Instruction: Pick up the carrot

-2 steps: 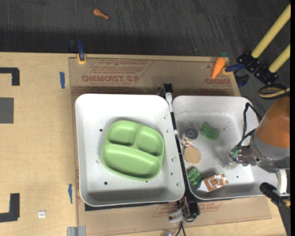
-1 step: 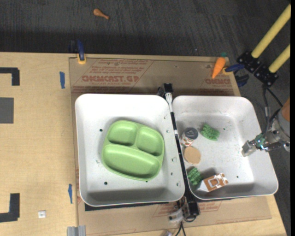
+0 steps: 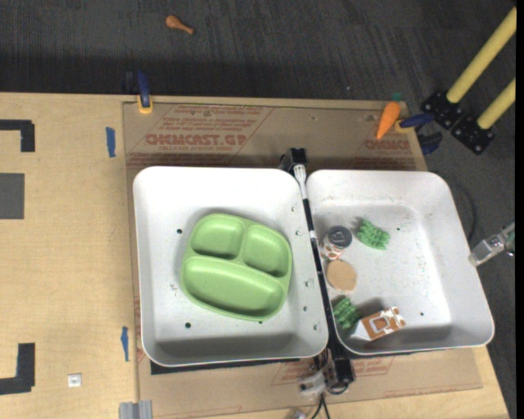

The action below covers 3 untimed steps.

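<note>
The carrot (image 3: 388,119), a small orange toy with a green top, lies on the cardboard bench top just beyond the far rim of the right bin (image 3: 434,190), outside both bins and next to a blue clamp (image 3: 416,121). A pale grey tip (image 3: 494,245) pokes in at the right edge, beside the right bin's outer rim; it looks like the end of my gripper. It is far from the carrot and touches nothing I can make out.
The left bin (image 3: 155,245) holds a green divided plate (image 3: 236,264). The right bin holds a green leafy toy (image 3: 373,236), a round tin (image 3: 338,238), a tan disc (image 3: 341,276), another green toy (image 3: 344,313) and an orange-white box (image 3: 381,323). An orange scrap (image 3: 178,24) lies on the floor.
</note>
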Each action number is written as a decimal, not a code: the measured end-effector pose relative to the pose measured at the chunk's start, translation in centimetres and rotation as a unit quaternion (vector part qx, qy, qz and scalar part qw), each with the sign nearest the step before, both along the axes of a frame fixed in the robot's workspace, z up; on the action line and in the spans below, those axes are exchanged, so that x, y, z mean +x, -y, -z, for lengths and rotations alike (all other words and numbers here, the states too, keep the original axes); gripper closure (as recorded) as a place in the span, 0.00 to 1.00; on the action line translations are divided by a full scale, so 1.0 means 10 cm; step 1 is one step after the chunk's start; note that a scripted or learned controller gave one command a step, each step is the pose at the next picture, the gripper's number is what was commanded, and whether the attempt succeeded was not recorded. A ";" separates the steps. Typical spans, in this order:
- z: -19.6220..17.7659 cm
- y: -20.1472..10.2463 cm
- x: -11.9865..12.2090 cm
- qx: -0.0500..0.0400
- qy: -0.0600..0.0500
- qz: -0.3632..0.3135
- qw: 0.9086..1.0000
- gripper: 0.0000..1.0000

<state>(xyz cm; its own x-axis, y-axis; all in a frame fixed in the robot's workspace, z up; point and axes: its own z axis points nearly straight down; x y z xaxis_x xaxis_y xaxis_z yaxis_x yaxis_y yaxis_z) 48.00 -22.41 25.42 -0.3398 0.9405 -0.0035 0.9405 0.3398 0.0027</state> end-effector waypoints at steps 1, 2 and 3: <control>-0.10 0.00 0.01 -0.001 0.002 0.000 1.000 1.00; -0.21 0.00 0.02 -0.002 0.004 0.000 1.000 1.00; -0.31 0.00 0.03 -0.003 0.006 0.000 1.000 1.00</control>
